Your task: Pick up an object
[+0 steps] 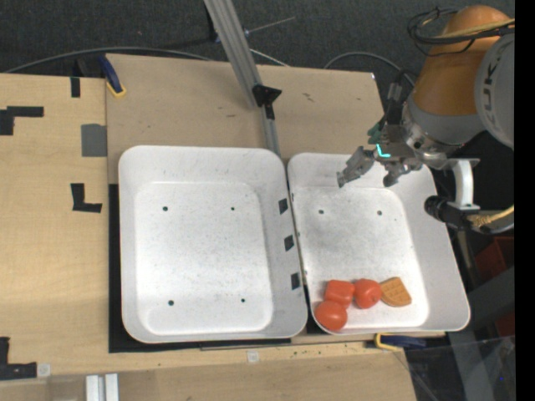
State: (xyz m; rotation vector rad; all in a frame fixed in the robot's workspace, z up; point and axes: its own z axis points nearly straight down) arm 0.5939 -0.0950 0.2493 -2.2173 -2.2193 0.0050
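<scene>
Although the gripper (370, 171) is already positioned over the far end of the right bin (435, 249), no object is between its fingers, so the pick is judged to be at its beginning. The fingers stand spread apart and empty, above bare bin floor. The candidate objects lie at the near edge of the same bin, well apart from the gripper: three red pieces (343, 301) clustered together and touching, and an orange piece (395, 291) just beside them on the right. The left bin (134, 224) holds nothing to pick.

Remaining steps, as judged: travel toward the near edge, descend, close on one item, lift.

The cluster as a whole forms a short row running left to right along the near wall. Each red piece is roundish, with no clear long axis. The orange piece appears slightly elongated, tilted on a diagonal; its exact heading is too small to determine.
</scene>
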